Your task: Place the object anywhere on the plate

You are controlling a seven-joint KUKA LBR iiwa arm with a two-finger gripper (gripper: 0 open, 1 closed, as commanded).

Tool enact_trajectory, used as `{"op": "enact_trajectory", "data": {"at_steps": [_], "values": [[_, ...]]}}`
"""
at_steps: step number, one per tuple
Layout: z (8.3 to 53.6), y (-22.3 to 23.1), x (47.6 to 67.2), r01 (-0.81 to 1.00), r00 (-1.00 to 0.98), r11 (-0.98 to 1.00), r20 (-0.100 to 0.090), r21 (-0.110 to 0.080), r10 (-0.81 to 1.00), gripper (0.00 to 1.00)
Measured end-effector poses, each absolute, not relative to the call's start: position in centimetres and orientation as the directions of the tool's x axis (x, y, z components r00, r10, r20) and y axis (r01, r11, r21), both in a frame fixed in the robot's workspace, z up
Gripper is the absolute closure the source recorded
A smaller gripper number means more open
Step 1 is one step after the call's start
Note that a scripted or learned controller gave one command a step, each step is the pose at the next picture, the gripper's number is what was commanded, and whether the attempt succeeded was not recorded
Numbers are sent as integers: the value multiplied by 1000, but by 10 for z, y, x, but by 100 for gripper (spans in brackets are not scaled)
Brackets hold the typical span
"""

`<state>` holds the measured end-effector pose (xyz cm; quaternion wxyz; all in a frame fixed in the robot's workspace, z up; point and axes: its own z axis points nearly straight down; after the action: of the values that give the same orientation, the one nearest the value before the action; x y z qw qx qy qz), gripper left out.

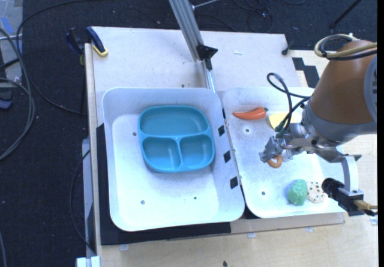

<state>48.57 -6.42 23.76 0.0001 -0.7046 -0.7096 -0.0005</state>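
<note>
gripper (273,156) low in right bin (252,188), over a small orange piece (275,162); finger state can't be told. plate (177,138) waits in left bin (120,200), so objects lie apart from it.

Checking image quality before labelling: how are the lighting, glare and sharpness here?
Camera view: even, bright light; the white bins are nearly blown out, losing texture. The blue plate is crisp with soft shadows. The pincer and the small items near it look slightly soft.
</note>
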Motion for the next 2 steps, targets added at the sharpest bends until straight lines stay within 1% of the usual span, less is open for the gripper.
{"op": "enact_trajectory", "data": {"at_steps": [1, 2], "values": [[231, -8, 493, 1000, -7, 7, 1, -1, 1000, 100], [239, 41, 485, 1000, -8, 8, 1, 0, 1000, 100]]}}
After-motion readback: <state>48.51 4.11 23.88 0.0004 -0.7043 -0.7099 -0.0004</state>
